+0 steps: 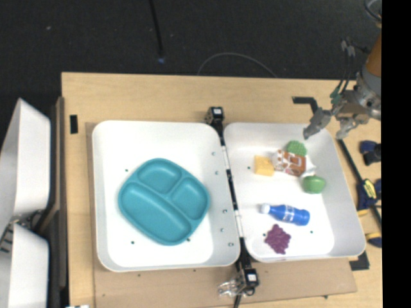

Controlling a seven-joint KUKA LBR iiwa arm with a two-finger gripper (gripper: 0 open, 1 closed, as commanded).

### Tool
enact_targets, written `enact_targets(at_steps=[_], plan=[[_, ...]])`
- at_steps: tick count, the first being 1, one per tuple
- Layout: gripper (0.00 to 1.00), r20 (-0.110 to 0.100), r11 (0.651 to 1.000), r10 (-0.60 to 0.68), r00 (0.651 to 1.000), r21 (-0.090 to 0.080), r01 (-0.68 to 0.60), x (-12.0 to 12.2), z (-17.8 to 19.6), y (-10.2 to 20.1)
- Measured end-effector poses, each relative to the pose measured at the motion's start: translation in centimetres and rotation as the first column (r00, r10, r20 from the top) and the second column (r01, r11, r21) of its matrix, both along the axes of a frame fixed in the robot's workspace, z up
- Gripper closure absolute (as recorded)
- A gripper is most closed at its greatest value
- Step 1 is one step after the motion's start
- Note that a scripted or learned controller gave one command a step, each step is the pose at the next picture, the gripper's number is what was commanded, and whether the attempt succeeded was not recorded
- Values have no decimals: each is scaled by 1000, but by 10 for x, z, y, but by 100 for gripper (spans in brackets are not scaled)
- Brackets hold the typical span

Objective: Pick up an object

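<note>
The work looks to be at its opening step, the approach: nothing is lifted yet, and the tool hangs over the far right corner of the right bin with its two fingers spread and nothing between them. All the likely things to pick lie in that bin: a yellow block, a crumpled snack packet with a green ball touching its far side, a second green ball just beside the packet's near side, a blue bottle lying flat, and a bunch of purple grapes near the front wall. The left bin holds a teal divided plate. The next move calls for choosing one target, probably the nearest green ball or the packet, then bringing the fingers down astride it without nudging its neighbours. The arm reaches in from the right, its wrist seemingly pointing down, though the edge of the view cuts it off.
</note>
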State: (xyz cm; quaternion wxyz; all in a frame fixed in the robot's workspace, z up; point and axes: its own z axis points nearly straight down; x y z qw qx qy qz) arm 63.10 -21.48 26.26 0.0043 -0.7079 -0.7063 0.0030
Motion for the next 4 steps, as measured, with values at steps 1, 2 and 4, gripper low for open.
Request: enact_targets(at_steps=[1,2,4], plan=[[0,12,1000,4,1000,-3,-4,2,8,0],[0,9,1000,1,1000,-4,-1,0,-34,0],[0,17,1000,0,1000,-1,0,5,-134,-10]])
